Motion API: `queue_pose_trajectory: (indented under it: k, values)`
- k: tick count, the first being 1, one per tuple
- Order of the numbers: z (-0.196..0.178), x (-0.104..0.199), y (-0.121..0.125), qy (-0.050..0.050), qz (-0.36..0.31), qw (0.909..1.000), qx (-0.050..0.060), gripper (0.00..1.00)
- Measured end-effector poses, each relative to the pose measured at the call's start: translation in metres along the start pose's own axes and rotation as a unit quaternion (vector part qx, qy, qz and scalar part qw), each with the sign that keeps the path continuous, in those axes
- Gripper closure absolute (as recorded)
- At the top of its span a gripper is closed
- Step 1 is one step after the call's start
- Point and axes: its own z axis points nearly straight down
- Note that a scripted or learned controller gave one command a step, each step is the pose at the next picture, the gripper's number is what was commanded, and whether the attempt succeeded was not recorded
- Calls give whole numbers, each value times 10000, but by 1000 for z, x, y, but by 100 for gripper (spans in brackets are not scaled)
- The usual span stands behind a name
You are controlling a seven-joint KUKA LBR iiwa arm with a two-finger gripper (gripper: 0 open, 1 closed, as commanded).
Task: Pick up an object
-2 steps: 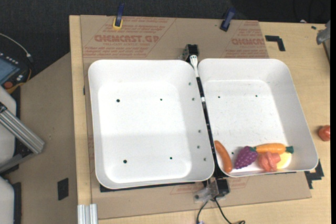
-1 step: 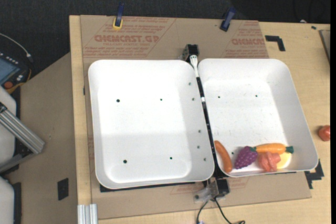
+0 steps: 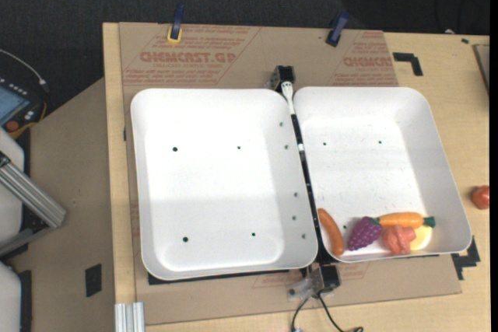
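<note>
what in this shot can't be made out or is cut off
- Orange-red object on the bench: cut by the camera view's right edge, identity unclear.
- Pale yellow item in the right bin: mostly hidden behind the pink toy and carrot.
- Device at the left edge: cut off.

Red lettering is printed on the brown cardboard sheet (image 3: 257,50) that lies under the two white bins. Beyond the left bin (image 3: 210,175), "CHEMCAST" can be read, followed by what seems to be "G P". Beyond the right bin (image 3: 373,159), the same word is repeated, but it is cut off partway and cannot be read in full.
</note>
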Motion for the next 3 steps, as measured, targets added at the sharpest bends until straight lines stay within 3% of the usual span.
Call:
queue_pose_trajectory:
  k: [2,3]
  values:
    - [1,-5,-18,5,2,10000,12,0]
    - [-10,-5,-17,-17,-2,10000,-14,100]
